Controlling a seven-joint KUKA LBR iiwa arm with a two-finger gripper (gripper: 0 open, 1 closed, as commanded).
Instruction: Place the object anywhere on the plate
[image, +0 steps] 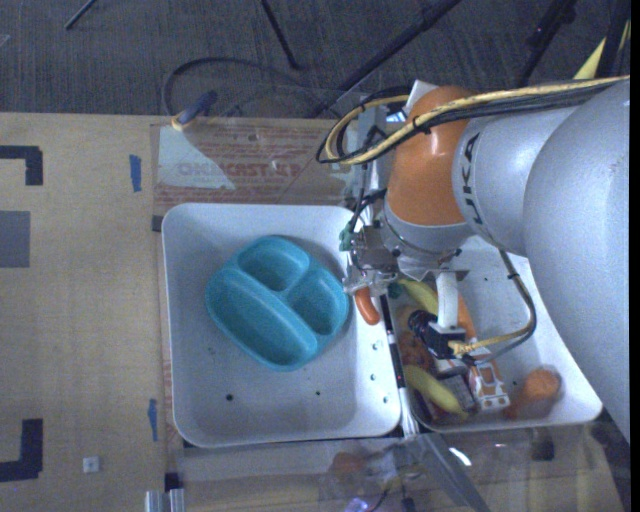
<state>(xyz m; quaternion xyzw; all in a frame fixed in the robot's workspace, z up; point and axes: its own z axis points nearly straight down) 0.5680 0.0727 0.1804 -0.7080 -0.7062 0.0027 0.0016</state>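
A: Where's the object?

B: I see an orange carrot-like piece (368, 306) just under the gripper (372, 285), at the wall between the bins, right beside the teal plate (277, 299).

A: Gripped?

B: I can't tell from here; the wrist hides it.

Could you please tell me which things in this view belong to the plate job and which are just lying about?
Job:
teal divided plate
gripper
small orange object below the gripper

Lying about:
yellow banana-like pieces
orange item
blue tape
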